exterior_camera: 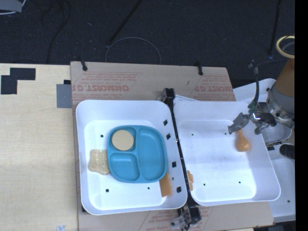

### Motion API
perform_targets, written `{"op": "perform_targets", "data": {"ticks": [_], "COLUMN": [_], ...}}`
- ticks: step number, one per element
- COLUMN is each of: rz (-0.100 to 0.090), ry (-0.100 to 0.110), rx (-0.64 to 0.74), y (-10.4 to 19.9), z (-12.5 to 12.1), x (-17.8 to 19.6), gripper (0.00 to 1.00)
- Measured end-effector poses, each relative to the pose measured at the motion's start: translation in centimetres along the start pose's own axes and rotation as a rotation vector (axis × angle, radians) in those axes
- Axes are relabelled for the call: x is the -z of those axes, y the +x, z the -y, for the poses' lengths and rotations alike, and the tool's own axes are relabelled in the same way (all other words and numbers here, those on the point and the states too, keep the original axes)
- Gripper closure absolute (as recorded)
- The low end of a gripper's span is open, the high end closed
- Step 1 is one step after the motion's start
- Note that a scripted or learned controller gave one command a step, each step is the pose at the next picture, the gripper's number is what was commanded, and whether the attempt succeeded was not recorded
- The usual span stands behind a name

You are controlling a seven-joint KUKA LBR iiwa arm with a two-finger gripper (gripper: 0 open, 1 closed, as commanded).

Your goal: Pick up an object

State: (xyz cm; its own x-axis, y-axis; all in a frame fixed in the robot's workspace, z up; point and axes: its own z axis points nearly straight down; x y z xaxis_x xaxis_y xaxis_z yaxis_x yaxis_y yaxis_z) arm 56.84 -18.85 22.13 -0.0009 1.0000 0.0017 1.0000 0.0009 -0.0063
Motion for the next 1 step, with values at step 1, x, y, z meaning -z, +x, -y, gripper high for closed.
{"op": "perform_targets", "data": {"ticks": [1], "rz": [0.0], "ry": [0.0], "rx": [-0.001], "y": [-0.08], "z": [0.01], "x": [-4.32], "gripper": [0.0]}}
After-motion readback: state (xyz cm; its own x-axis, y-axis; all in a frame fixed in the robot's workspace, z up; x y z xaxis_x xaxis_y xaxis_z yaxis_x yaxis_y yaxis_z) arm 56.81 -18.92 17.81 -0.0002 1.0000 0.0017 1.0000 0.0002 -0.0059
